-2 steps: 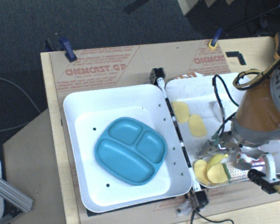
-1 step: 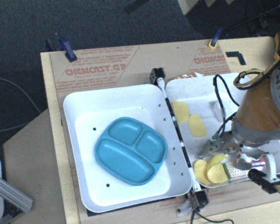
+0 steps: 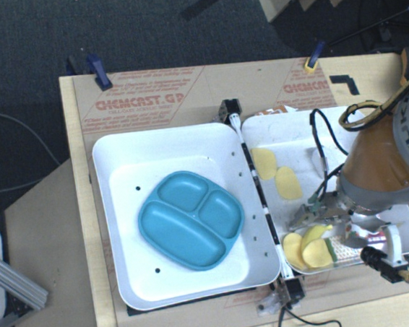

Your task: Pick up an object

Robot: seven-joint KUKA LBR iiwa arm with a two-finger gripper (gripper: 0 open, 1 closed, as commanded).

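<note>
My gripper [image 3: 317,212] reaches down into the right bin [image 3: 288,125], below the orange band [image 3: 375,163] of the arm. It hovers just above a cluster of yellow rounded pieces [image 3: 306,250] at the bin's near left corner. Two pale yellow flat pieces [image 3: 264,161] [image 3: 288,183] lie farther back along the bin's left wall. A flat printed packet [image 3: 347,253] lies right of the yellow cluster, partly under the arm. The arm hides much of the right bin's floor.
The left bin [image 3: 117,161] holds a blue divided plate [image 3: 190,219] at its middle. A black divider with clamps [image 3: 254,183] runs between the bins. Cables [image 3: 325,139] loop over the right bin's back. Blue clips [image 3: 98,72] sit on the board behind.
</note>
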